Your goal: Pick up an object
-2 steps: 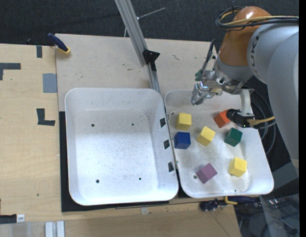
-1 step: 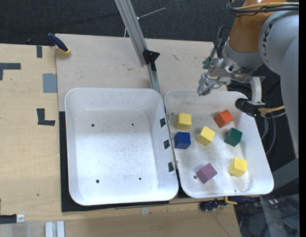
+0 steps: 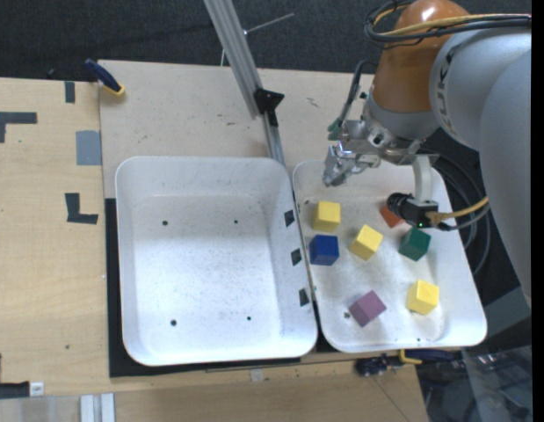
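Gripper above the right bin's far edge

A wooden bench [image 3: 184,112] carries two white bins; the gripper [image 3: 335,172] hangs over the right bin [image 3: 456,323], its fingers apparently close together and gripping nothing. Just below sits a yellow cube [image 3: 328,214], nearly square-on, no long axis.

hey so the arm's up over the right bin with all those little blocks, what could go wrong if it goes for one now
1. The gripper hangs near the right bin's far left corner, by the rim; coming straight down, it might clip the wall.
2. The yellow block and the blue block sit close together, so a finger could nudge one while closing on the other.
3. The orange block is partly hidden behind a black cable fitting, making it a poor target.
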Controlling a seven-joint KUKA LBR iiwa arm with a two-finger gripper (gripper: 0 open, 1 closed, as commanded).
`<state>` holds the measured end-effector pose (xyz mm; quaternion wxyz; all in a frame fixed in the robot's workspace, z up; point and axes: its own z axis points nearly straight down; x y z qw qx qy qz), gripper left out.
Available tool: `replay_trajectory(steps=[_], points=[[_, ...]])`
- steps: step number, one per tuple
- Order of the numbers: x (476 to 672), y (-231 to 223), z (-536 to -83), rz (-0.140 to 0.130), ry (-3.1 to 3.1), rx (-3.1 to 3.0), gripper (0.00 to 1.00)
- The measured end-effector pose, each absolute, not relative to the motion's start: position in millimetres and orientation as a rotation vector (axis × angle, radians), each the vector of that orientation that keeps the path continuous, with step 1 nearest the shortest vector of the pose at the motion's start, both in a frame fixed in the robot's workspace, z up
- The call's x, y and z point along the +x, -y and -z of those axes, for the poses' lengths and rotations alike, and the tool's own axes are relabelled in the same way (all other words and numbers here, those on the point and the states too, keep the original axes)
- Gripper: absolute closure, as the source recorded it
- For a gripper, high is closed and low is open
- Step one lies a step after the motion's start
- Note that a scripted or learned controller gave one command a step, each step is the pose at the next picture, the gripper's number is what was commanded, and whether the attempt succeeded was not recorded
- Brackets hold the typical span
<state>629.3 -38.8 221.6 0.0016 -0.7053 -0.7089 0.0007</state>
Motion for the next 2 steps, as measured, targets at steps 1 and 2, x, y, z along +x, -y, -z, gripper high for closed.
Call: replay_trajectory(steps=[1, 2], points=[[599.2, -5, -219, -0.002, 2.225, -2.214, 1.0], [578.7, -53, -211, -0.003, 2.226, -2.212, 1.0]])
